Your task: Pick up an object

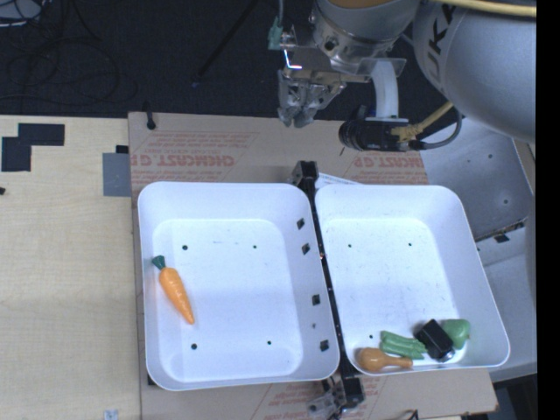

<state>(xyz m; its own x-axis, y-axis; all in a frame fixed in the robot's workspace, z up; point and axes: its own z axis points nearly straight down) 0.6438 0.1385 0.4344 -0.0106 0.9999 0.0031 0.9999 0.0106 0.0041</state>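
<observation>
**Gripper high beyond the bins, objects lying along the edges**

The gripper [297,112] hangs above the far edge of the cardboard sheet [262,151], well apart from both bins; nothing shows between its fingers, and whether they are wide or narrow cannot be told. In the left bin [219,201] a toy carrot [176,293] lies just beside the left wall, the rest of the floor open. In the right bin [394,201] a green pea pod [402,345], a black block [434,339], a green piece [458,329] and an orange-tan pear-shaped toy [381,360] crowd the near right corner, touching one another, close against the near wall.
</observation>
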